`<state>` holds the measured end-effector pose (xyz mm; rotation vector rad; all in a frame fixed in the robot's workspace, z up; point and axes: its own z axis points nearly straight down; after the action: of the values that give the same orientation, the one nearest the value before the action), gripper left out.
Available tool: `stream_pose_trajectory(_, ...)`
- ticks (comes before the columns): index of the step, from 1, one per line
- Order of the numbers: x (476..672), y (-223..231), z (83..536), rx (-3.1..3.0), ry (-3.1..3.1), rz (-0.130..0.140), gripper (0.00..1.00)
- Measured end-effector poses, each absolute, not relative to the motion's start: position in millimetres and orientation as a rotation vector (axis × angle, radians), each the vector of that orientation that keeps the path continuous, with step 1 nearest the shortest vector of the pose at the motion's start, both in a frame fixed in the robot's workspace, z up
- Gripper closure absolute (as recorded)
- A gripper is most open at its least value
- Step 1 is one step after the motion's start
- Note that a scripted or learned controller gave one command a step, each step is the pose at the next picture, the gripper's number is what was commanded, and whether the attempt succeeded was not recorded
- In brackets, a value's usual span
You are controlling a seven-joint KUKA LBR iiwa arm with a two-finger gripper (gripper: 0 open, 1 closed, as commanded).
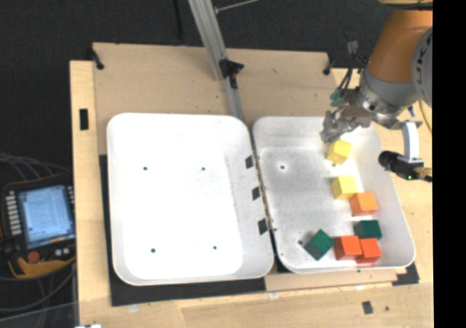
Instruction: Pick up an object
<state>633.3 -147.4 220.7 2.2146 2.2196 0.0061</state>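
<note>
My gripper [335, 132] hangs over the far part of the right bin [291, 195]. A yellow block [339, 151] sits tilted directly under its tip, touching or nearly touching it; the view does not show whether it is gripped. A second yellow block [344, 186] lies a little nearer the front. Beyond that come an orange block [363, 203] and a dark green block [368, 229]. At the bin's front lie a green block [318, 244] and two orange blocks [348, 247] [370, 249] side by side.
The left bin [182, 195] lies beside the right one, joined by small clips at the shared edge. A slanted metal pole [211, 28] rises from the bench behind the bins. A tablet-like pendant [40, 217] sits off the bench at the left.
</note>
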Motion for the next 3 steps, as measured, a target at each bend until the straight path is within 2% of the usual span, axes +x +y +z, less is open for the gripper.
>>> stream_pose_trajectory(1,634.7,-148.8,269.9,2.213,2.220,0.006,1.00)
stream_pose_trajectory(3,589.3,-49.0,244.5,2.216,2.228,-0.001,1.00)
